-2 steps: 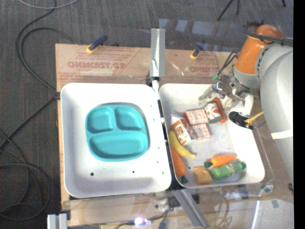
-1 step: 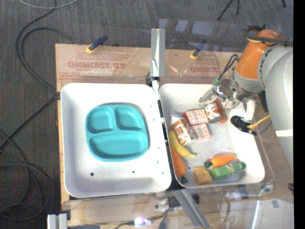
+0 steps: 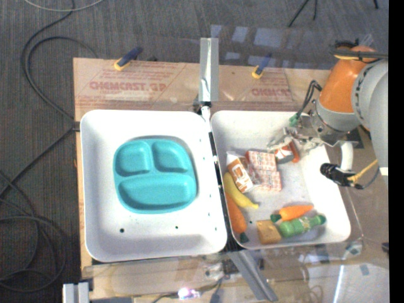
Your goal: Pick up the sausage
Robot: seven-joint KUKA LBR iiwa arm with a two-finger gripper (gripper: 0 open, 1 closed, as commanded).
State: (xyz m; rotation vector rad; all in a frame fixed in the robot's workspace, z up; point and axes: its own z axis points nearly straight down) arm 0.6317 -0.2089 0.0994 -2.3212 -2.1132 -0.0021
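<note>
My gripper point(image 3: 288, 141) hangs low over the upper right part of the right bin point(image 3: 328, 191), at the end of the grey arm with the orange band point(image 3: 341, 93). Right under its tip sits a small reddish-orange piece point(image 3: 295, 154) that looks like the sausage. The gripper partly covers it, and I cannot tell whether the two touch. A longer orange, sausage-like piece point(image 3: 235, 217) lies along the bin's left wall, far from the gripper.
The right bin also holds a pink checkered box point(image 3: 265, 169), an orange-white packet point(image 3: 239, 174), a banana point(image 3: 240, 194), a carrot point(image 3: 295, 211), a green bottle point(image 3: 302, 226) and a brown block point(image 3: 267, 233). A teal divided plate point(image 3: 154, 174) lies in the left bin point(image 3: 95, 188).
</note>
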